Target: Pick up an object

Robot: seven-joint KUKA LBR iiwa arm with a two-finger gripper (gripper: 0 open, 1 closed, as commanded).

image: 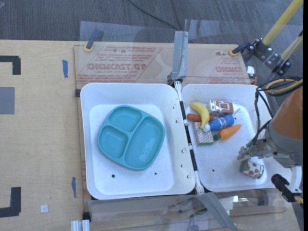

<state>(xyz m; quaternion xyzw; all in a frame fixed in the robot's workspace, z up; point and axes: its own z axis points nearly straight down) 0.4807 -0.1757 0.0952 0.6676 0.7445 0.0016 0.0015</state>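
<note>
A grey robot arm with an orange band reaches in from the right over the right-hand bin of two shallow white bins set side by side on a pale wooden tabletop. Its tool hangs low at that bin's right side, directly above and apparently touching a small white carton printed with orange and dark markings, which lies near the bin's lower right corner. The carton's upper edge is hidden under the tool, and its print is too small to read. Whether the tool is clamped on the carton or merely above it cannot be told from this angle.

Toward the bin's upper middle lies a tight cluster: a yellow banana, a blue bottle with a white cap, an orange carrot, a small patterned packet, and a brown-and-white box. An orange-red item is partly hidden under the banana and hard to identify.

The left bin holds a teal divided plate with three compartments, lying flat near its centre.

The arm's upper portion is cut off at the picture's right edge.
</note>
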